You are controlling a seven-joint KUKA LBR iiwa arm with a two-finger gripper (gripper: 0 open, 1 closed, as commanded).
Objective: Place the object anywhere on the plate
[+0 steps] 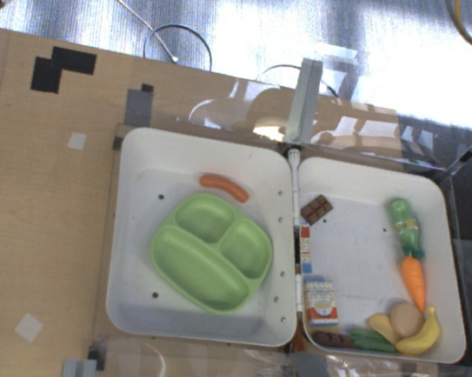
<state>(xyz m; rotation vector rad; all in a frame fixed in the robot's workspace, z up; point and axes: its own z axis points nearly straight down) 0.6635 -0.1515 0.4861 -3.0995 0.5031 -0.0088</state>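
A green plate (211,253) with three compartments lies in the left bin (127,299). An orange-red sausage (224,187) rests on the bin floor just behind the plate, touching none of its compartments. The right bin (359,246) holds a brown chocolate piece (316,208), a green bottle (405,224), a carrot (414,282), a banana (423,334), a small carton (321,301) and a few other toy foods.
A grey post (303,101) stands behind the seam between the two bins. Cables (180,43) lie on the shiny surface at the back. The wooden bench (29,223) stretches out to the left of the bins.
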